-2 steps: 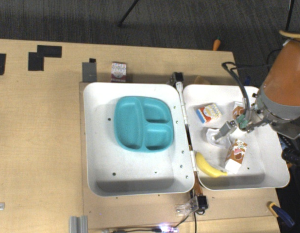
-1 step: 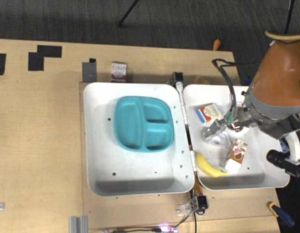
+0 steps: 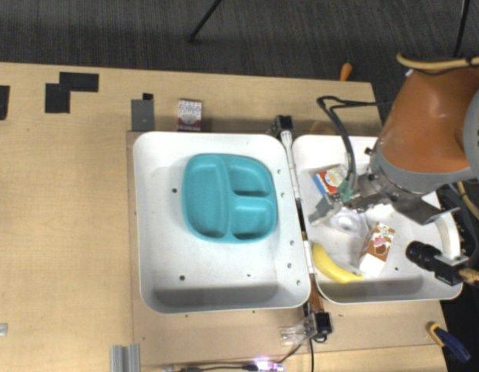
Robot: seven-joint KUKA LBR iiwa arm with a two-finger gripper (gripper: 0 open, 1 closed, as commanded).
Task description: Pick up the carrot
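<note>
My gripper [image 3: 336, 204] hangs low inside the right bin [image 3: 379, 291], over its left half, with the grey and orange arm [image 3: 429, 122] covering the bin's upper right. Right below the gripper lies a clear plastic cup [image 3: 346, 224]. A yellow banana [image 3: 333, 266] rests at the bin's front left. A small brown and white carton [image 3: 377, 247] lies to the right of the cup. A red and white packet [image 3: 330, 180] sits just behind the gripper. Whatever lies under the arm is hidden.
The left bin [image 3: 158, 273] holds a teal divided plate [image 3: 228, 196]. A ridge [image 3: 298, 208] separates the two bins. Black cables [image 3: 340, 122] loop over the right bin's back edge. A small box [image 3: 190, 115] stands behind the left bin.
</note>
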